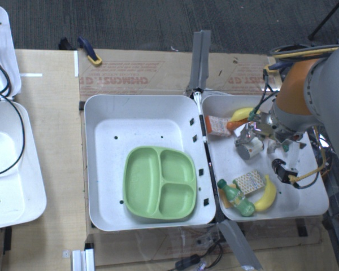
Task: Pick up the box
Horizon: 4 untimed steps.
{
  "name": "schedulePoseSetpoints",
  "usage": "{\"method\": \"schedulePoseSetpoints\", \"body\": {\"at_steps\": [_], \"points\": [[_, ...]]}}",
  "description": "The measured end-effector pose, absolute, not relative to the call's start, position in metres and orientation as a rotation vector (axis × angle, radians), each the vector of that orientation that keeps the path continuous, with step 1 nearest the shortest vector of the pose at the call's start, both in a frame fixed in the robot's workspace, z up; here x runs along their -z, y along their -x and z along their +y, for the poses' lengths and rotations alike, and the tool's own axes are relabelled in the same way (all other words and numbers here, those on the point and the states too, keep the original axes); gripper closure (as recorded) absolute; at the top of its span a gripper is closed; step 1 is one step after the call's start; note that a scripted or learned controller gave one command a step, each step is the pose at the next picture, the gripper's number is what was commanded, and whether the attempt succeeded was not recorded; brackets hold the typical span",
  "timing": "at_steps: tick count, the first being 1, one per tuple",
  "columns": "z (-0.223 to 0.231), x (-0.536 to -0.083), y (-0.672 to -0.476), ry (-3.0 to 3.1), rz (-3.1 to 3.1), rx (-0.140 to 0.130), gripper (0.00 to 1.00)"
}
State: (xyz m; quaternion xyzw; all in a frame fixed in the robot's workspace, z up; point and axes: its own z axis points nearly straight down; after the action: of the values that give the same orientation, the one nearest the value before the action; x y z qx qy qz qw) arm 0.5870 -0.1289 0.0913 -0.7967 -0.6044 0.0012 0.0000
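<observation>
A small tan box (248, 182) with a speckled pattern lies flat near the front of the right bin (305, 205). A banana (267, 194) curves along its right side, and a green bottle (236, 198) lies at its front left. My gripper (250, 142) hangs low over the middle of the right bin, behind the box and apart from it. The grey arm with its orange band (296, 89) comes in from the right. The gripper's metal end is blurred, and nothing can be made out in its grasp.
A red and white packet (217, 125), an orange piece (236, 124) and a yellow item (243, 114) lie at the back of the right bin. The left bin (101, 129) holds a green divided plate (161, 182). Black cables (288, 174) dangle beside the gripper.
</observation>
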Motion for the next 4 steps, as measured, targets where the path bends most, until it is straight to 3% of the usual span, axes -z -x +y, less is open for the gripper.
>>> {"method": "schedulePoseSetpoints", "body": {"at_steps": [1, 2, 3, 4], "points": [[-0.111, -0.09, -0.639, 2.513, -1.869, -0.025, 0.0], [-0.099, -0.091, -0.594, 2.547, -1.837, -0.005, 0.0], [-0.101, -0.089, -0.652, 2.567, -1.783, -0.035, 0.0], [-0.092, -0.085, -0.65, 2.779, -1.41, -0.052, 0.0]]}}
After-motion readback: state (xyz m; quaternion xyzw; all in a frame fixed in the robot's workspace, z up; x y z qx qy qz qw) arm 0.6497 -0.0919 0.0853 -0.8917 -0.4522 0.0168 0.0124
